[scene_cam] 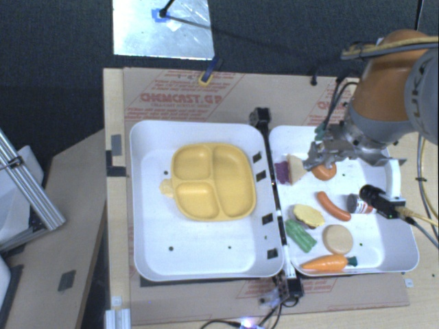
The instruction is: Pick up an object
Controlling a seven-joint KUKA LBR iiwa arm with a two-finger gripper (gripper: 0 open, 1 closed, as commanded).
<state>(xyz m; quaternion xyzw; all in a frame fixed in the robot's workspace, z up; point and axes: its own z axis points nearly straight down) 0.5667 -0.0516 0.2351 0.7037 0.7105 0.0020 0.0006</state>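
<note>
The left shallow white bin holds a yellow three-compartment plastic plate. The right white bin holds toy foods, among them an orange plastic carrot and a red sausage. The grey gripper hangs over this bin; its opening cannot be told.

Two smooth, glossy white plastic bins; a matt yellow plastic divided plate; brown cardboard sheet; shiny metal plate beyond.

The tan surface carries a cardboard sheet printed with red lettering, on which two shallow white bins sit side by side, the left bin touching the right bin along a black-clipped seam.
</note>
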